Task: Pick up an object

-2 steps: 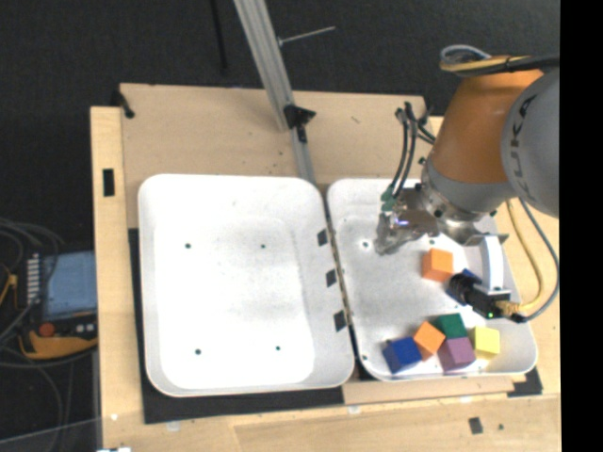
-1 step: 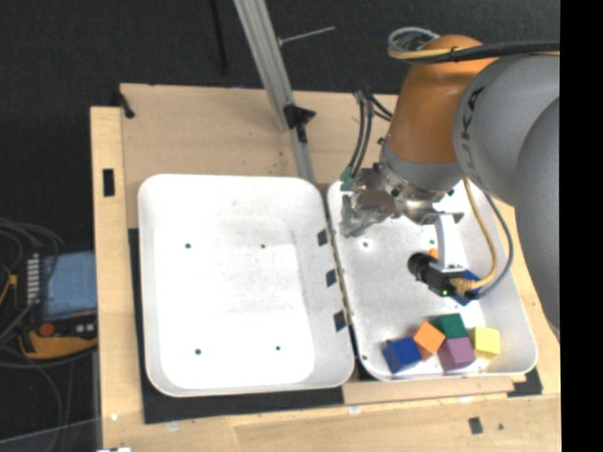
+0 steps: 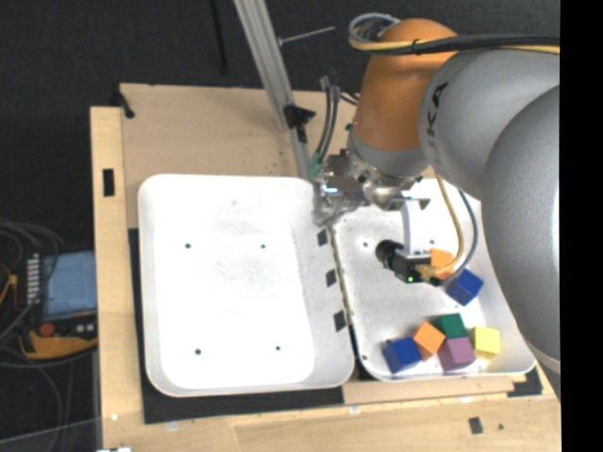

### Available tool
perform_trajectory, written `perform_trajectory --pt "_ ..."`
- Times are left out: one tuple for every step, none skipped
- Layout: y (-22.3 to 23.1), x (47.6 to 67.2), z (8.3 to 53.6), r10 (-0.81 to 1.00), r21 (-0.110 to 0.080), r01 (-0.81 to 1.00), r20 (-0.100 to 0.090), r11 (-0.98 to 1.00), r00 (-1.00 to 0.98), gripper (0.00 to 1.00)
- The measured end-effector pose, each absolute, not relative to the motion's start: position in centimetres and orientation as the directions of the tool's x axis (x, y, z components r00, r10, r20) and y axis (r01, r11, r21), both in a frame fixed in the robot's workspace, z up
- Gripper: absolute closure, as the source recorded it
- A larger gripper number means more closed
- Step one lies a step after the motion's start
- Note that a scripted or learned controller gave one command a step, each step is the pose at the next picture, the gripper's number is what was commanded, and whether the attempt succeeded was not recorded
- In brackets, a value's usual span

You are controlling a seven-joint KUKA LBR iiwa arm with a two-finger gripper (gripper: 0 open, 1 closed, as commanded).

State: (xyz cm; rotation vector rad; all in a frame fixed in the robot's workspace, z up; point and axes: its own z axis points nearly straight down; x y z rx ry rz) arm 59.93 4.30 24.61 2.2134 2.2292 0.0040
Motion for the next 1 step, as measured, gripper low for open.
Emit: perform_trajectory --pt "8.50 61.33 23.47 1.000 0.002 1.000 -0.001 0.005 -0.005 1.00"
